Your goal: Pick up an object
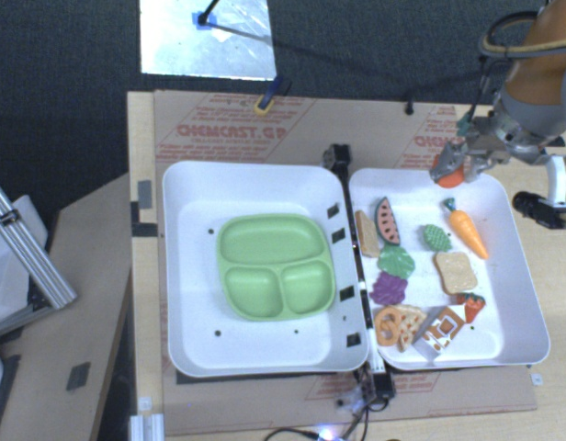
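My gripper (451,166) hangs over the far edge of the right bin (517,274), raised above it. A small red-orange toy piece (446,169) with a bit of green under it sits between the fingers, so the gripper is shut on it. Below in the right bin lie toy foods: a carrot (468,231), a watermelon slice (387,220), a tan bread stick (366,233), a small green leaf (436,238), lettuce (396,263), purple grapes (389,288), toast (456,271), a pretzel (399,324), a red piece (473,308) and a brown-and-white cracker (439,331).
The left bin (186,209) holds a green divided plate (274,266). A black hinge strip (349,246) runs between the bins. The arm's grey body and orange band (540,72) fill the upper right. A metal sheet (207,24) lies beyond the bench.
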